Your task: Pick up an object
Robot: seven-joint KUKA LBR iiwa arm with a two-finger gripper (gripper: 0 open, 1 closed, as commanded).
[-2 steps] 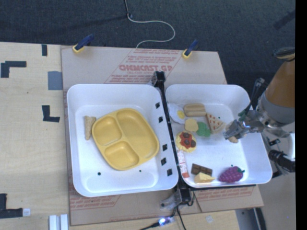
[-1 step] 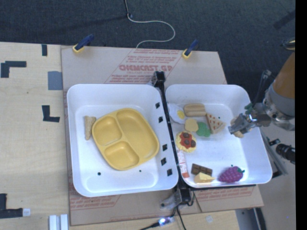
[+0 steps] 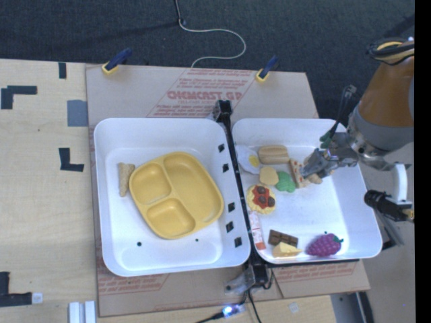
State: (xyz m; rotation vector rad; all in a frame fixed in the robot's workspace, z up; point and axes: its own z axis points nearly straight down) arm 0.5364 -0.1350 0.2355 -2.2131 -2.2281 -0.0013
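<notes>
My gripper (image 3: 312, 169) hangs low in the right bin (image 3: 350, 200), near its upper middle. Its tip is right beside a striped bacon strip (image 3: 294, 171) and a green leafy piece (image 3: 286, 183). Left of these lie a tan bread roll (image 3: 273, 154), a pale yellow chip (image 3: 269, 175) and a fried egg (image 3: 248, 160). A small pizza (image 3: 261, 198) sits lower down. At the bin's front are a chocolate bar (image 3: 283, 237), a cheese wedge (image 3: 287, 249) and purple grapes (image 3: 324, 245).
The left bin (image 3: 111, 200) holds a yellow divided plate (image 3: 176, 194) and a small tan cracker (image 3: 124, 178). A red and white stick (image 3: 255, 225) lies along the divider. The right bin's right half is bare floor. The arm's orange band (image 3: 390, 93) rises at the right.
</notes>
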